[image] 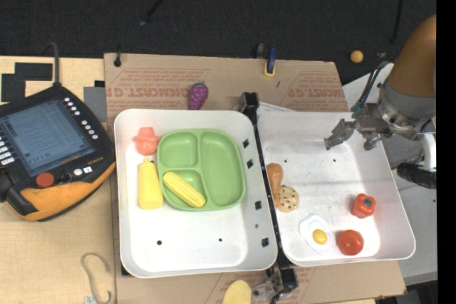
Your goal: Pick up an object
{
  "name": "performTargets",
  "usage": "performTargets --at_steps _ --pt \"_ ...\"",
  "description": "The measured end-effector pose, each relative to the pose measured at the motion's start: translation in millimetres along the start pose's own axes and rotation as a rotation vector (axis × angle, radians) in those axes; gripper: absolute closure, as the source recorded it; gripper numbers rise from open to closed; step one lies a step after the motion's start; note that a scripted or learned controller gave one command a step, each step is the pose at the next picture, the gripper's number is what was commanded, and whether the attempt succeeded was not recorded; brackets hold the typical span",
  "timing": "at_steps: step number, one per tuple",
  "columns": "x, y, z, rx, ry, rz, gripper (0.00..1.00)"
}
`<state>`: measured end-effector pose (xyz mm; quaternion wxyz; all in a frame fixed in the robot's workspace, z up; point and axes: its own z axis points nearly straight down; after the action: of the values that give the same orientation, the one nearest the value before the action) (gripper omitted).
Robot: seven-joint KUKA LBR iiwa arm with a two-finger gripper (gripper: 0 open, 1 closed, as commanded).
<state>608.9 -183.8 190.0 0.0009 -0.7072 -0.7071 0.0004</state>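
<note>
Red plastic tomato (pixel 349 242), judged light, stiff and slippery, lies well below the open, empty gripper (pixel 352 134); best pinched across its middle.

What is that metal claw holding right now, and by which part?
Nothing. The grey two-finger claw hangs open above a bare stretch of the right-hand shallow white bin, with no object between its fingers. The toy foods lie nearer the bin's front.
</note>
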Motion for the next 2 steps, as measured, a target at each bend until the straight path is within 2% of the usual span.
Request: performTargets --at_steps 2 --pt "10.8 3.5 104.7 0.004 0.001 -0.002 0.0"
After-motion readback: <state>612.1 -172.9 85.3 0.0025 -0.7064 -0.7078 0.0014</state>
